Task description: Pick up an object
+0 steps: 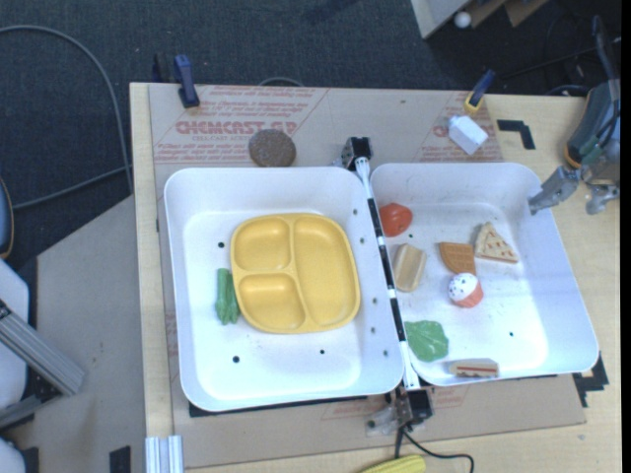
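Hovering at right bin's (552,358) far-right rim: gripper (572,190), jaws parted, carrying nothing.
Lying mid-bin, well apart from it: pizza slice (494,244), likely light, stiff, smooth plastic; gripping across its flat straight sides is looking safest.

Robotics laboratory test bench. A cardboard-covered benchtop (296,116) carries two shallow white bins (187,264), joined along a clamped central seam (380,254) and stocked with toy food; blue clamps (184,79) pin the board, and a cable (79,87) trails across dark carpet (79,8).
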Available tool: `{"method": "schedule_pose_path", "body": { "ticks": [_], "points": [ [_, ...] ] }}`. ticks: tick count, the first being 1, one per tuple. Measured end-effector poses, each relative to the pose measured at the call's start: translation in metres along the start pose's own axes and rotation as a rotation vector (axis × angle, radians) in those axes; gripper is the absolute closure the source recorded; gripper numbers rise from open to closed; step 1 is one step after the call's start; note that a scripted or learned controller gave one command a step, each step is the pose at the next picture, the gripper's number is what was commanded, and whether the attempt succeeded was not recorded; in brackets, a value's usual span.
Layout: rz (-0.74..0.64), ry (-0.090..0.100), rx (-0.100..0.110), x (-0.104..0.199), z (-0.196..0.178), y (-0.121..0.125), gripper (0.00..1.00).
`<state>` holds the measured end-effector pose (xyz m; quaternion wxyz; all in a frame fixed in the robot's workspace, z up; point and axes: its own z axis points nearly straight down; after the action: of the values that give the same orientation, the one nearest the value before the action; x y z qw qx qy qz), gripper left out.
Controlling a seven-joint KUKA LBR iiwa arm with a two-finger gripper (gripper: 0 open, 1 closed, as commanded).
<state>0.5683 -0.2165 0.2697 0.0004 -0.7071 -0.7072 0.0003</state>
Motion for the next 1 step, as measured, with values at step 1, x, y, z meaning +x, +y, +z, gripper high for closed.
{"method": "schedule_pose_path", "body": {
  "ticks": [1],
  "points": [
    [-0.001, 0.001, 0.001, 0.0465, 0.1201, 0.0041, 0.0]
  ]
}}
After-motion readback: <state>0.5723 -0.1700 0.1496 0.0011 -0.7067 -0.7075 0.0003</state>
